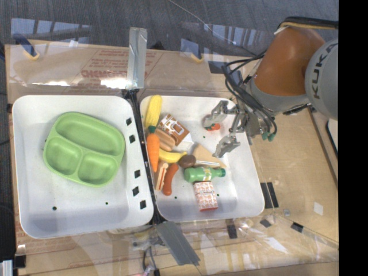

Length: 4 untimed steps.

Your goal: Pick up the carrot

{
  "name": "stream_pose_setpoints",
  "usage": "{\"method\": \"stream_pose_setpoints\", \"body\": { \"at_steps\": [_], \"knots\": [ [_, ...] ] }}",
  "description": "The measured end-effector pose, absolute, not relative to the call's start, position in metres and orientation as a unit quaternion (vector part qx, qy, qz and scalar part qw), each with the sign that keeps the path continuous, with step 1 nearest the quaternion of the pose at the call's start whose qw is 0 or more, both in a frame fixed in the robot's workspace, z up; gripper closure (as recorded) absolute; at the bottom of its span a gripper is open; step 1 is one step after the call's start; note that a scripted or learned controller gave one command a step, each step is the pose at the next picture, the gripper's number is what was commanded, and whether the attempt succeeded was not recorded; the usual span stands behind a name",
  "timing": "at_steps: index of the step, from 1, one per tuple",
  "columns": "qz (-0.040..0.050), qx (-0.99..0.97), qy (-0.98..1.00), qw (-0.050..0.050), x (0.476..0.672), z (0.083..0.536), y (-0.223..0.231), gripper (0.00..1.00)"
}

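Observation:
The carrot (pixel 153 152) is an orange stick lying lengthwise along the left wall of the right bin (pixel 244 197), below a corn cob (pixel 152 111). My gripper (pixel 219 132) hovers over the right part of that bin, well to the right of the carrot. Its two grey fingers (pixel 212 117) are spread apart and open, with nothing held. A small red item (pixel 214 127) lies on the bin floor just between them.
Around the carrot sit a banana (pixel 171 156), a brown snack box (pixel 172 129), a sausage (pixel 168 179), a green bottle (pixel 204 173) and a red-patterned carton (pixel 206 196). The left bin (pixel 34 211) holds a green divided plate (pixel 84 148).

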State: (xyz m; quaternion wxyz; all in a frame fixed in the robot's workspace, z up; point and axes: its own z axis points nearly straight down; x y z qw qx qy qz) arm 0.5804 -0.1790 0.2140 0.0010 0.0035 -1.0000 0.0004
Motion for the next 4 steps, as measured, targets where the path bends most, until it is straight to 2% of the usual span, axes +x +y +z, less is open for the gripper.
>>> {"method": "stream_pose_setpoints", "body": {
  "at_steps": [1, 2, 3, 4],
  "knots": [
    [-0.0002, -0.144, -0.990, 0.002, 0.600, 0.179, -0.155, 0.00],
    [-0.0007, -0.116, -0.993, 0.001, 0.648, 0.134, -0.117, 0.00],
    [0.0004, -0.301, -0.954, -0.003, 0.627, 0.239, -0.176, 0.00],
    [-0.0004, -0.198, -0.980, 0.003, 0.576, 0.184, -0.096, 0.00]
  ]
}}
